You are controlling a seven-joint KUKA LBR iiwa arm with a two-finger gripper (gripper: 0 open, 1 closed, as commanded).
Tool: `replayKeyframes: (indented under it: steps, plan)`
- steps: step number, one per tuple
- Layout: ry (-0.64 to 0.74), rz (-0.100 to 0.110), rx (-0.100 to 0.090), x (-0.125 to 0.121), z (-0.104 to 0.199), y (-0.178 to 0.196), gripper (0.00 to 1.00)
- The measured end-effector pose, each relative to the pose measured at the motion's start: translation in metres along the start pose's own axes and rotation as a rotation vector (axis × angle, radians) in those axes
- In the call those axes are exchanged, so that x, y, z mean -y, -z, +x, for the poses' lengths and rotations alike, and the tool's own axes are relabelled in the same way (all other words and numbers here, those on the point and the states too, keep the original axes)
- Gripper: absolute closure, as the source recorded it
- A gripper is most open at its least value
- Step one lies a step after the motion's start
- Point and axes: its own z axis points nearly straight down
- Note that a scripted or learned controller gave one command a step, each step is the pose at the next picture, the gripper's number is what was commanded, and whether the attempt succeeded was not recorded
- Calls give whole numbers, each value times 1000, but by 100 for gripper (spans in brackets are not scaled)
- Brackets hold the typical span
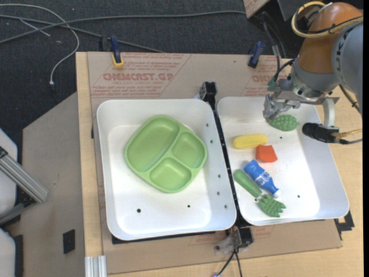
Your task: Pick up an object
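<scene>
step: grab try | gripper [279, 113] at bin's [328, 172] 12 o'clock, right over bumpy green toy [284, 122] | grip state: honestly can't tell | tip: drop straight, center it, close before lifting

Counter [173, 68] bearing 2 white bins. Left bin [115, 212]: 1 green divided plate [166, 153]. Right bin [323, 183]: claw [281, 109] directly above a green bumpy object [283, 122]; yellow corn [249, 141], orange block [266, 153], blue bottle [260, 177], green vegetable [259, 193].

Arm reaches in from right, gripper [279, 112] pointing down.
</scene>
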Motion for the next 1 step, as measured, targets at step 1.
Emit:
replayKeyframes:
  steps: [1]
  plan:
    - [0, 0, 1, -7, -9, 53, 100]
